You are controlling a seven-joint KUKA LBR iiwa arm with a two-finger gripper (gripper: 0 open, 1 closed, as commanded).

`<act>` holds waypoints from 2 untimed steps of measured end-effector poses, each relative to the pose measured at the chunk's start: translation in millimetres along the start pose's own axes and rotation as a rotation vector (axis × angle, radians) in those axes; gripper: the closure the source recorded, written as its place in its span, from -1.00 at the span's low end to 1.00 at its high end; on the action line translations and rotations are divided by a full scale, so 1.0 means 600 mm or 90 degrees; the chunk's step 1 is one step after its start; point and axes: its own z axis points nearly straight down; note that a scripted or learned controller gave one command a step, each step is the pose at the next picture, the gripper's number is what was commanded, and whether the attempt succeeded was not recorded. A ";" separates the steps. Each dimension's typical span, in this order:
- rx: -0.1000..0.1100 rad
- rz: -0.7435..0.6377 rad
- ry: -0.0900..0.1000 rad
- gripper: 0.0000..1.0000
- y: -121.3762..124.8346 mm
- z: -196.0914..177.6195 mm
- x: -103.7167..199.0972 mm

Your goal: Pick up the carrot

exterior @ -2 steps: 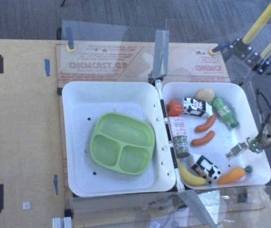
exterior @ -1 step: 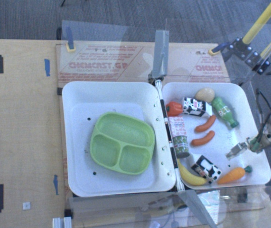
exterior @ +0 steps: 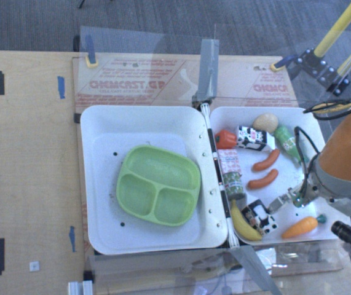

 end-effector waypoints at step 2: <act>0.002 0.010 0.002 1.00 -0.022 -0.136 -0.045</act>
